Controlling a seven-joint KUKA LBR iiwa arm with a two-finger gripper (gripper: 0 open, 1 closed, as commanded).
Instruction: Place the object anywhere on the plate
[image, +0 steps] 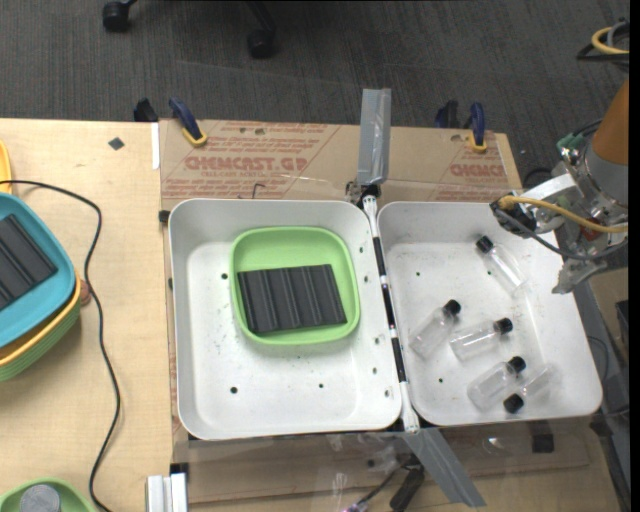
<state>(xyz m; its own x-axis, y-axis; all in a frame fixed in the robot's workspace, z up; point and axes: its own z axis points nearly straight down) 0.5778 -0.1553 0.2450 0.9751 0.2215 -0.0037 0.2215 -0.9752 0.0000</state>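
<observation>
In the right-hand bin (570, 400), five small clear vials with black caps lie scattered: one (497, 259) near the upper wall, one (434, 326) toward the middle, one (480, 338) just beside it, and two (497, 376) (527, 392) close together at the lower right. The green plate (340, 255), bearing a dark ribbed insert (291, 297), sits in the left-hand bin (200, 380), well apart from them all. The gripper (580, 262) hangs at the right bin's far edge among its cables; whether it is released or clenched cannot be told. The task appears to be at its start, with no vial lifted. The next move calls for descending squarely over one vial, preferably an isolated one, and closing across its narrow body.
</observation>
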